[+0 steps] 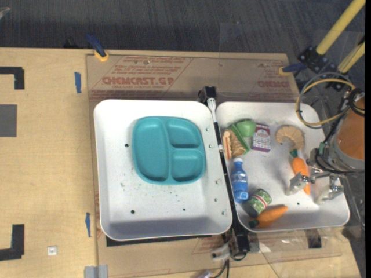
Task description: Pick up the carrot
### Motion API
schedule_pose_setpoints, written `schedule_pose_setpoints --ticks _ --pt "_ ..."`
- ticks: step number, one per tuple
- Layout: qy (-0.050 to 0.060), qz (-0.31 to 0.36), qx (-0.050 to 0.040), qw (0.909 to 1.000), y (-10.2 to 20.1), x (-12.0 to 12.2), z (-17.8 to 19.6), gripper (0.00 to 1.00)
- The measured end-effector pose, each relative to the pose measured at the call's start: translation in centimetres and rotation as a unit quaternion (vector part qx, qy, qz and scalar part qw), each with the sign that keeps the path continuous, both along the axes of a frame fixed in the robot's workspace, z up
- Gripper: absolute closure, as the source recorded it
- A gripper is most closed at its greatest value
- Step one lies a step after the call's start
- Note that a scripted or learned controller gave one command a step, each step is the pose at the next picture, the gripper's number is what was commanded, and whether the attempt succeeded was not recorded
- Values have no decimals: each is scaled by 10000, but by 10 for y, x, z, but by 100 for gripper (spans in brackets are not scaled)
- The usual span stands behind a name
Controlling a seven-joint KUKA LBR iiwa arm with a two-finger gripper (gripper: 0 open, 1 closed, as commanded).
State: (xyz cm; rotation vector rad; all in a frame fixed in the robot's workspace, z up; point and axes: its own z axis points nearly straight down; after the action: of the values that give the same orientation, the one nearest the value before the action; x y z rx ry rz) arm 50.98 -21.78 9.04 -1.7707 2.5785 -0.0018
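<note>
Light is bright and even, falling from above, so the two white bins point(110, 172) cast only thin dark shadows along their near edges. The white surfaces look slightly washed out, with mild sheen on the teal tray point(168, 149). Focus is soft throughout, and the arm point(353, 138) at right looks blurred.

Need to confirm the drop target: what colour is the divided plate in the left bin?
Teal, one plain colour, on the plate in the camera view.

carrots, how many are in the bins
2. One carrot lies at the right bin's right side, by the tool; the other carrot lies along its near edge. More may be hidden.
</note>
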Motion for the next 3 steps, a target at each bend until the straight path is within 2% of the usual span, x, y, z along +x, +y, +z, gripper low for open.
schedule_pose_setpoints --ticks 1,2,3 --pt "6 -3325 -11 9431 31 1 0 0" --pt "-56 -3313 10 9435 33 6 13 100" --pt "-20 -1181 7 9930 19 4 1 100"
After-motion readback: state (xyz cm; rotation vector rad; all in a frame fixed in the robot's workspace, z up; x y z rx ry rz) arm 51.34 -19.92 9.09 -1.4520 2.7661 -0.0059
